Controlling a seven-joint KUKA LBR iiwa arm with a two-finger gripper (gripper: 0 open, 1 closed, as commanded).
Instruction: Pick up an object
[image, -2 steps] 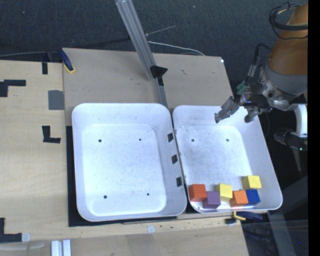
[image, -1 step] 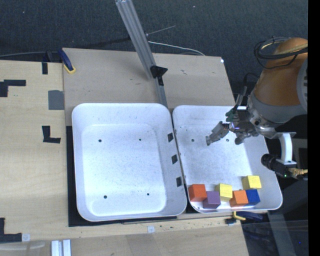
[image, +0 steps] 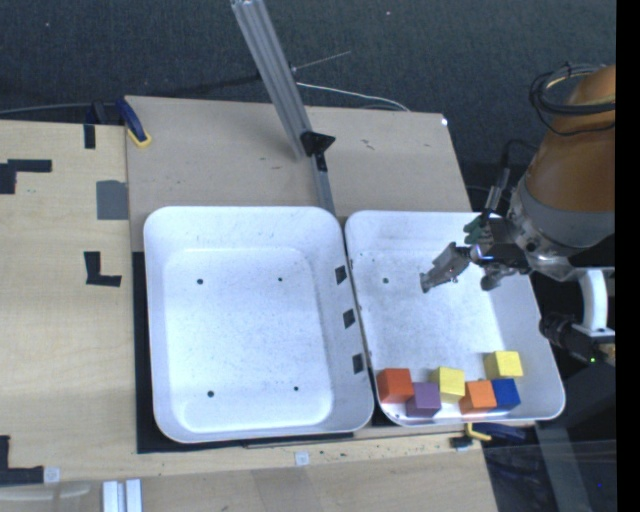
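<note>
A: Left to right. Left bin (image: 170, 240): white, speckled floor, nothing in it that I can make out; it butts against the right bin (image: 400, 235) along a seam with dark clips.

B: And the blocks?

A: All in the right bin, bunched at its near wall; orange block (image: 395, 383) at the left end, purple block (image: 427, 398) just beside it, yellow block (image: 451, 382) next; then a second orange block (image: 479, 396) touching a blue block (image: 505, 393), and a second yellow block (image: 504, 363) just behind those; my guess is the bin tips or earlier handling herded them to that edge.

B: Gripper?

A: Gripper (image: 463, 268) hangs over the right bin's far-right part, well apart from the cluster; arm (image: 570, 190) reaches in from the right, wrist angled leftward; two dark fingers (image: 440, 271) show, spread, one toward the left and one nearer the wrist; nothing between them, touching nothing I can see; released, I'd say, though the blur leaves the exact spread unclear.

B: Stage?

A: Judged as pre-grasp; it would need to travel nearward and descend onto a block; crowding against the wall could foul a finger.
</note>
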